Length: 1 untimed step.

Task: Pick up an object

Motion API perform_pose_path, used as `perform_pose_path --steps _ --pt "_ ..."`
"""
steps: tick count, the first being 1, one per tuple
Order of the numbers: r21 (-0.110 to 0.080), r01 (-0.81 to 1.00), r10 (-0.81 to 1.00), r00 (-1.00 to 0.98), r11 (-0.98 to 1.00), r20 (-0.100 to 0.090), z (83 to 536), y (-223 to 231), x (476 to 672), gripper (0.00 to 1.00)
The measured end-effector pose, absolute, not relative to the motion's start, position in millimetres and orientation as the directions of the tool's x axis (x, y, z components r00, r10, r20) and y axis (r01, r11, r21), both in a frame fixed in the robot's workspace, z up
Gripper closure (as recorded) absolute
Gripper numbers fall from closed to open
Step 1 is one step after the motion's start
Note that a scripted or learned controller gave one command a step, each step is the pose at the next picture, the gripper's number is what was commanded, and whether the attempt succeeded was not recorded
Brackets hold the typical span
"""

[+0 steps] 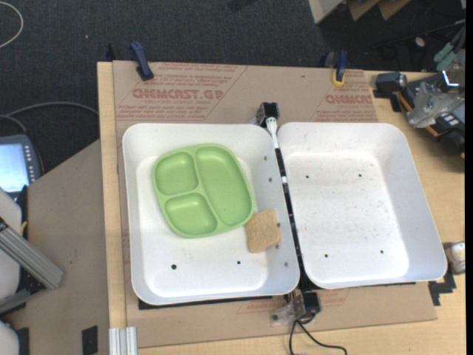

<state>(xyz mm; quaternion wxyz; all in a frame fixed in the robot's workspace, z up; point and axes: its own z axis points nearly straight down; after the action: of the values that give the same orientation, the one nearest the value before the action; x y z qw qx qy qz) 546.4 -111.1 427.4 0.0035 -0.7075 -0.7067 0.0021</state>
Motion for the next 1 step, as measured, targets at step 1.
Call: perform_pose_path --steps 1 --pt "0.016 1.000 1.000 0.003 -0.003 -0.008 542.5 -171.3 595.0 1.00"
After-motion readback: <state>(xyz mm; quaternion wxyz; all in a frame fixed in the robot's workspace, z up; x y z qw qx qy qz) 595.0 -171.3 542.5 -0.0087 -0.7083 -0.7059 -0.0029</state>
